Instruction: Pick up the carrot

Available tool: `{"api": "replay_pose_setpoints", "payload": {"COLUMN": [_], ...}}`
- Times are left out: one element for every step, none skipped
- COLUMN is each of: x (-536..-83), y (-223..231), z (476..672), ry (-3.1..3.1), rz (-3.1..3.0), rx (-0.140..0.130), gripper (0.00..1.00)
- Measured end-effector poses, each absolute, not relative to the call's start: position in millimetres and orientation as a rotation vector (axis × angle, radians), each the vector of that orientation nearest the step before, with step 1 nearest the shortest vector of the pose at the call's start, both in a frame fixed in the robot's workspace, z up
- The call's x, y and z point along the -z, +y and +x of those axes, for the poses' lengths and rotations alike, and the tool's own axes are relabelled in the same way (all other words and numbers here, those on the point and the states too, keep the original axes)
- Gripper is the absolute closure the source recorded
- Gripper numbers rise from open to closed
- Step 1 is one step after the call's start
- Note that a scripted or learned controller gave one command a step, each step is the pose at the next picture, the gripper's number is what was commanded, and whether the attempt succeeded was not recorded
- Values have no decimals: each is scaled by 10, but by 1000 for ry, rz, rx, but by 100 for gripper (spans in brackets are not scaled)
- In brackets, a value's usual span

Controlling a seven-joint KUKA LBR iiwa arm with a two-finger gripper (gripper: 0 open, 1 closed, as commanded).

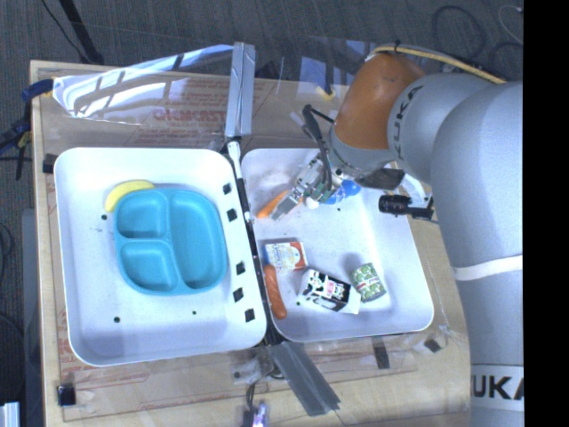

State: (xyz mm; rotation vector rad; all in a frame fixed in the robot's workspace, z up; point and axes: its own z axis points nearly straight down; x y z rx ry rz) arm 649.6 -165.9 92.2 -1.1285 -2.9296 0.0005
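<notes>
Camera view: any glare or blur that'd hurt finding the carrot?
Camera view: bluish glare streaks the clear plastic sheet behind the left white bin; the bins' white floors are bright but not blown out; the small orange carrot beside the gripper is soft and low-resolution, yet its colour stands out; shadows are faint.

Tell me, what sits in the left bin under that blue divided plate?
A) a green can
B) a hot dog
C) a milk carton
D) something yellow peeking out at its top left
D: a yellow object pokes out from beneath the top-left edge of the blue divided plate in the left bin.
</notes>
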Motion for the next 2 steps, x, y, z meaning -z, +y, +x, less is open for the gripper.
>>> {"api": "replay_pose_setpoints", "payload": {"x": [-1037, -2156], "y": [-1667, -1096], "z": [6507, 6147], "ry": [-2935, -2833], "rz": [-1124, -1361], "rx": [-4, -1], "gripper": [100, 100]}}
